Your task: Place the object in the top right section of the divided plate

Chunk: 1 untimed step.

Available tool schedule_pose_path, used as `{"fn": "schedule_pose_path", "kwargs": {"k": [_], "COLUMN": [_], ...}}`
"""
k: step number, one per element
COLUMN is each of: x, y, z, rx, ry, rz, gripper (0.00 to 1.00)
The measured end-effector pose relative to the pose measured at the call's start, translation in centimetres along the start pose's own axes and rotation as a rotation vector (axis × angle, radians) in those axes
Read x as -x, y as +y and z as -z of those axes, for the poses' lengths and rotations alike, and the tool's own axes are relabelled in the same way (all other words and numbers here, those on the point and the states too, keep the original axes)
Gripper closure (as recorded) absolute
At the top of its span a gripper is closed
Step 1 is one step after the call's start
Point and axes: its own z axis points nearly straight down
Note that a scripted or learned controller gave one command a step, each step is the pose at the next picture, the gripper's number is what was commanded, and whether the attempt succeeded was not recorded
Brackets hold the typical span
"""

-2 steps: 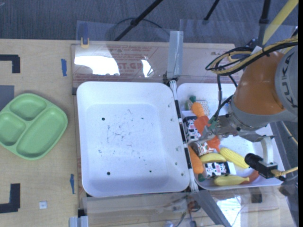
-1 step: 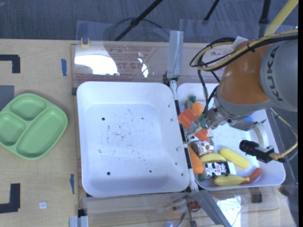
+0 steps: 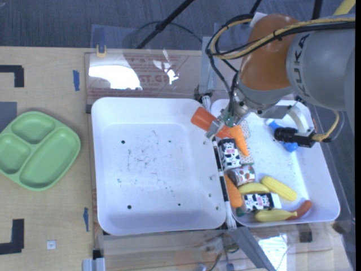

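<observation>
The green divided plate lies on the wooden bench at the far left, outside both bins, and all its sections hold nothing. My gripper hangs over the wall between the two bins, near their far end. It is shut on a small orange object, which sticks out up and left from the fingertips above the left bin's right edge. The plate is a long way left of the gripper, across the whole left bin.
The right bin holds a carrot, two cow-patterned cartons, a small can, corn, a banana, a sausage and a blue piece. Cables loop over the arm.
</observation>
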Motion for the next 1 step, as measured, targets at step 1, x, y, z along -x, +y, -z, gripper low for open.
{"fn": "schedule_pose_path", "kwargs": {"k": [1], "x": [-9.07], "y": [-4.54], "z": [-0.03], "rx": [-0.003], "ry": [0.003], "rz": [0.108], "gripper": [1.00]}}
